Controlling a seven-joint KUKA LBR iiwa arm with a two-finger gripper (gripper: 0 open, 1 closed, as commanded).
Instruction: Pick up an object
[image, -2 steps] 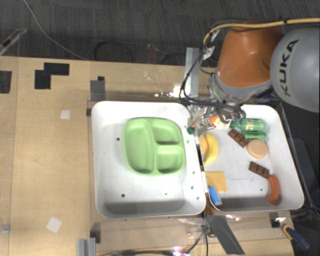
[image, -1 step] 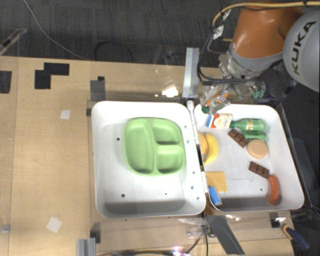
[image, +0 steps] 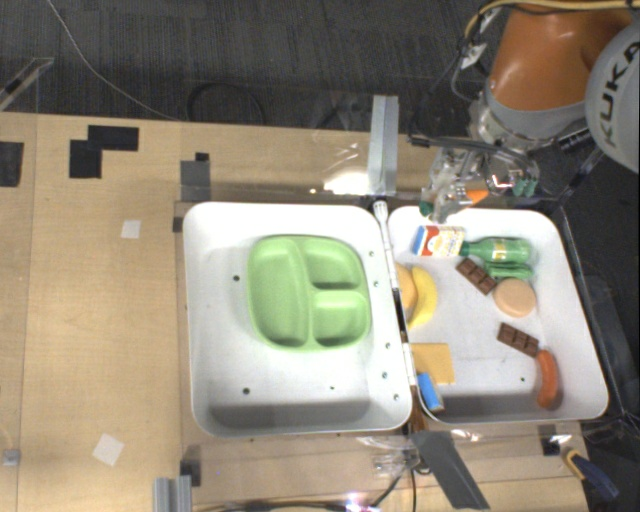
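Note:
The right bin (image: 575, 300) holds several small items. A white, red and blue carton (image: 440, 242) lies at its back beside a green bottle (image: 502, 252) on its side. A yellow banana (image: 422, 296) rests against the left wall. Two brown chocolate bars (image: 477, 275) (image: 518, 338), a tan round disc (image: 516, 297), a reddish sausage (image: 547, 381), a yellow square slice (image: 433, 362) and a small blue piece (image: 430, 391) are spread over the floor. My gripper (image: 441, 204) hangs over the bin's back left edge, just above the carton, with nothing seen in it.
The left bin (image: 215, 330) holds a green divided plate (image: 306, 291). A grey post (image: 384, 145) stands behind the wall between the bins, close to the left of the gripper. Cables hang around the wrist at the top right.

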